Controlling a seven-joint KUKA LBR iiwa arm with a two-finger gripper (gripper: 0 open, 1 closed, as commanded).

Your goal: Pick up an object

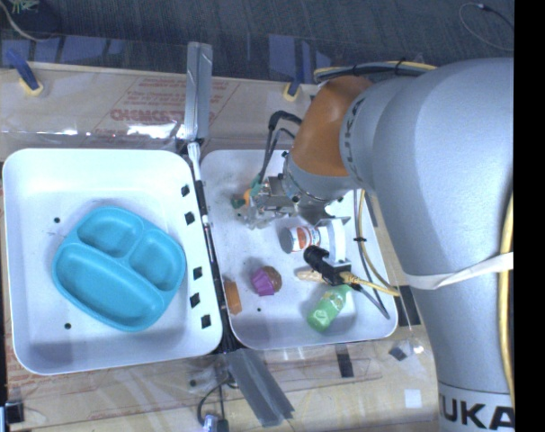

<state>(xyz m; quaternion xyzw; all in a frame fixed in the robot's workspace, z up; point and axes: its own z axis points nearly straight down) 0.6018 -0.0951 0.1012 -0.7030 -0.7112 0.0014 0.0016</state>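
Observation:
My gripper (257, 211) hangs low over the upper left part of the right bin (220, 174), under the orange wrist band. A small green and orange thing (253, 189) shows right beside it, and I cannot tell whether they touch. Lower in this bin lie a purple and brown object (265, 281), a green object (328, 310), a small red and white can (299, 238), a pale yellow piece (308, 275) and an orange-brown piece (231, 295) against the left wall.
The left bin (39, 331) holds a blue divided plate (118, 266). A raised divider (201, 241) separates the two bins. The grey arm (434, 178) covers the right bin's right side.

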